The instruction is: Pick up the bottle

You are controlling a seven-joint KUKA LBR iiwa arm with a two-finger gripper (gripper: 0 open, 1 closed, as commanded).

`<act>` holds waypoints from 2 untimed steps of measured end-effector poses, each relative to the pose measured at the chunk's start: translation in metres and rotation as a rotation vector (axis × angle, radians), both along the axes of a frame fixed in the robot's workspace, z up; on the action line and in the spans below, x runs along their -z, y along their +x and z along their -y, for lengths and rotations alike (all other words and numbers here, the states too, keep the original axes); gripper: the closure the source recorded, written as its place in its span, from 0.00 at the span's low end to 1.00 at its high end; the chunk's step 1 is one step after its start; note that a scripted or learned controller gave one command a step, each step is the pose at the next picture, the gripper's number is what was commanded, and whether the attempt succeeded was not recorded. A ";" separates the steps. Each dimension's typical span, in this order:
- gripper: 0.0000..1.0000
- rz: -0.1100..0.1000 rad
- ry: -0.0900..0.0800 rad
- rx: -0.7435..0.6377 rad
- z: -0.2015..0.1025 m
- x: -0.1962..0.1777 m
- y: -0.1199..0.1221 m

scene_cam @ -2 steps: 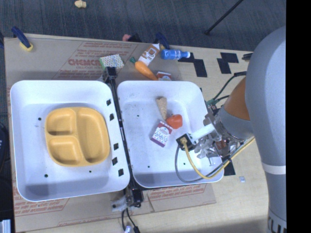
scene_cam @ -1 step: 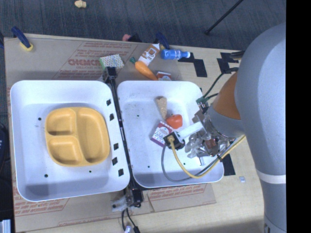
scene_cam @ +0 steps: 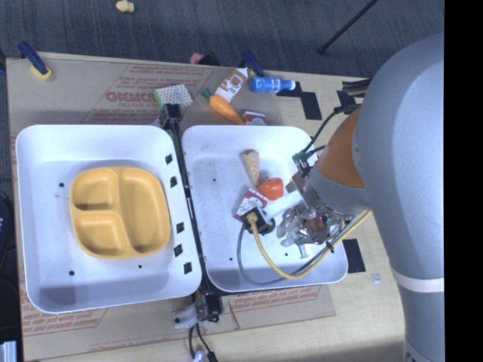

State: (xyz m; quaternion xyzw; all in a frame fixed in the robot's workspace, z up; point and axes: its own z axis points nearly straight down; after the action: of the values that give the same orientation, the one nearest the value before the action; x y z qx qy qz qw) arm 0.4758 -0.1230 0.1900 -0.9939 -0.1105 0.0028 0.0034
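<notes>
Bins sit side by side on my table [scene_cam: 355,292], seen from above at a slant. Much of my arm [scene_cam: 404,164] blocks the right side of the scene, a broad grey mass with an orange band [scene_cam: 343,157] above the wrist, and it covers the right bin's far right rim. My hand [scene_cam: 302,228] hangs low over the right bin [scene_cam: 219,262], but it is a tangle of metal parts and wiring from here, and I cannot tell whether its fingers are spread or pressed together, or whether they touch anything.

Just left of the hand lies a cluster of small items that are hard to make out: a red piece [scene_cam: 272,188], a tan cone-shaped thing [scene_cam: 250,164] above it, and a small red, white and black packet-like thing [scene_cam: 252,206] below. A yellow cable [scene_cam: 275,261] loops across the bin floor beneath the hand, beside a thinner dark cable.

My bottle [scene_cam: 270,85], blue with a white label, lies on its side outside the bins, on the cardboard sheet [scene_cam: 113,93] beyond the right bin's far edge, well apart from the hand. Near it are an orange carrot-shaped thing [scene_cam: 225,109] and a small white and orange carton [scene_cam: 232,84].

Left bin [scene_cam: 38,277] holds a yellow divided plate [scene_cam: 119,211] with three compartments.
</notes>
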 end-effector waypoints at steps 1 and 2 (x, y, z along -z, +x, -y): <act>1.00 0.002 -0.002 -0.016 0.033 -0.022 0.000; 1.00 0.001 -0.001 -0.007 0.009 0.018 0.000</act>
State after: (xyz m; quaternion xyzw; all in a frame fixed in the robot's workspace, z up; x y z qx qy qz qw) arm 0.4755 -0.1321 0.1716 -0.9935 -0.1139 0.0025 0.0027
